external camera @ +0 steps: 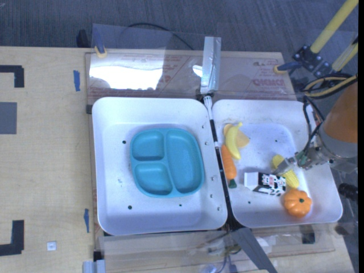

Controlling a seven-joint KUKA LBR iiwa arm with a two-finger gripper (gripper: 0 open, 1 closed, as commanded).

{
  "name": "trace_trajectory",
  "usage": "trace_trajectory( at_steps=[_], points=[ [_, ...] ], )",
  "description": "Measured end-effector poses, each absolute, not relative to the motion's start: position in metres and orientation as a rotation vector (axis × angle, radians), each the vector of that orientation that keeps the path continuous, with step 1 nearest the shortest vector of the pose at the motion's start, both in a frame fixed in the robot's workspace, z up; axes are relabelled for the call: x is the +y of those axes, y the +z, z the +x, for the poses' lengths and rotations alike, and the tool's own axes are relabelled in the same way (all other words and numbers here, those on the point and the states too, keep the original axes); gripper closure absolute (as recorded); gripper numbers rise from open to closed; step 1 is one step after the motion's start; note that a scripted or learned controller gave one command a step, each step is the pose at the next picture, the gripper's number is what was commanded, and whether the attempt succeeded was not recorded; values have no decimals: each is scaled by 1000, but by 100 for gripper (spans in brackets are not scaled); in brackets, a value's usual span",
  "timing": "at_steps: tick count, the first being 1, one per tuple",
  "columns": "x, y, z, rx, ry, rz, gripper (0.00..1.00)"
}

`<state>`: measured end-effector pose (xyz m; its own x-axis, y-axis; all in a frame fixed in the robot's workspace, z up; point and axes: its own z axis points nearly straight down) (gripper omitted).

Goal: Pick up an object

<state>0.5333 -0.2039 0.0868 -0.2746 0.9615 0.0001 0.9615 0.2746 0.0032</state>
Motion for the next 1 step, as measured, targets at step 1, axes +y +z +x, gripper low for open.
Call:
trace_trajectory(
  at_steps=[1],
  points=[
    [-205, 99, 535, 2498, 7, 1888, 100]
  ],
)
